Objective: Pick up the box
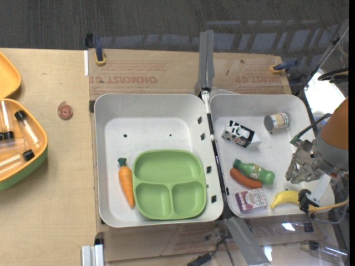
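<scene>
A small black-and-white box [240, 133] lies tilted in the upper left part of the right bin [260, 101]. A purple, box-like packet [250, 200] lies near that bin's front wall. My gripper [302, 169] hangs over the bin's right side, to the right of and below the black-and-white box and well apart from it. Nothing shows in the gripper. The orange band of the arm [338, 132] sits just above it at the right edge.
The right bin also holds a silver can [277, 121], a green bottle [255, 172], a red sausage [244, 179] and a banana [284, 198], the last close below the gripper. In the left bin lie a green divided plate [169, 183] and a carrot [126, 183].
</scene>
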You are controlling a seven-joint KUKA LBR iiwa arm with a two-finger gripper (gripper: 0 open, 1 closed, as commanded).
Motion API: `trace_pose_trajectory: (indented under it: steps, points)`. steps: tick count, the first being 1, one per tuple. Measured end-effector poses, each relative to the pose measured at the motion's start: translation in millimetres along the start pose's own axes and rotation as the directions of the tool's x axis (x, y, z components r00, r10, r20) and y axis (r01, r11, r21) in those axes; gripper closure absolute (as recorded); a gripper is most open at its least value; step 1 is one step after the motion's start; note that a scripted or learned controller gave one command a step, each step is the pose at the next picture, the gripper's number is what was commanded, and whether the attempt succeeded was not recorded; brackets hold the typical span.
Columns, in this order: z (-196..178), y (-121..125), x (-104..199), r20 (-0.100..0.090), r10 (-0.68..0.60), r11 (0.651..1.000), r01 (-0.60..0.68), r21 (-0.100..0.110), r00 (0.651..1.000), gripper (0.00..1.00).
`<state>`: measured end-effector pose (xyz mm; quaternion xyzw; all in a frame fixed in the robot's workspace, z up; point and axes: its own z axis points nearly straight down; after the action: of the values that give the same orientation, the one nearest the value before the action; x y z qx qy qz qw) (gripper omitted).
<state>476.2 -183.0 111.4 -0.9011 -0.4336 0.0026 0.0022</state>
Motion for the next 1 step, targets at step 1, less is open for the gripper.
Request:
trace_pose_trajectory:
  steps: [1]
  points:
    - [-25.5,21.7,-11.6,-0.001,0.327,0.945,-0.327,-0.002,0.945,1.00]
